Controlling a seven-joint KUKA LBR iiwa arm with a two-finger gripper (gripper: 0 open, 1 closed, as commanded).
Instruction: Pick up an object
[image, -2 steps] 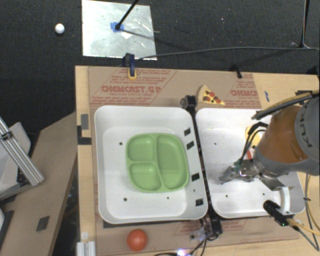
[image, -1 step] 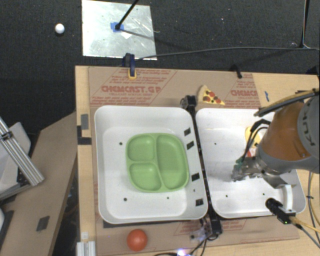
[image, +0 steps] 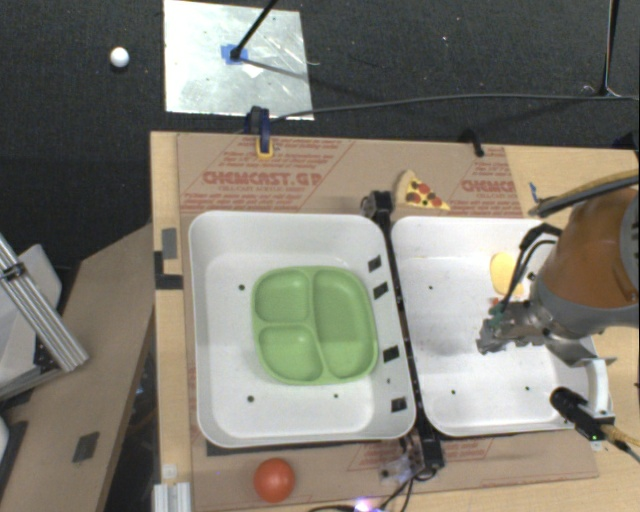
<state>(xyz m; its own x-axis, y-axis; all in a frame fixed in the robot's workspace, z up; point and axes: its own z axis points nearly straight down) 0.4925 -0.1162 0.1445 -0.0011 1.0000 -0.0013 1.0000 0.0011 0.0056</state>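
Camera view: two bins (image: 215, 300), one green tray (image: 314, 324)

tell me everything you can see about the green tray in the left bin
The green tray is a pale green, rounded-corner dish that looks like smooth plastic, split by raised ridges into three compartments: two on its left, one longer on its right. It lies flat and right side up, near the middle of the left bin, turned slightly askew to the bin's walls. Nothing rests in it, and it touches only the bin floor.

I can't read the gripper (image: 497, 335) finger state, arm covers part of yellow object (image: 503, 268), small red bit beside it unidentifiable
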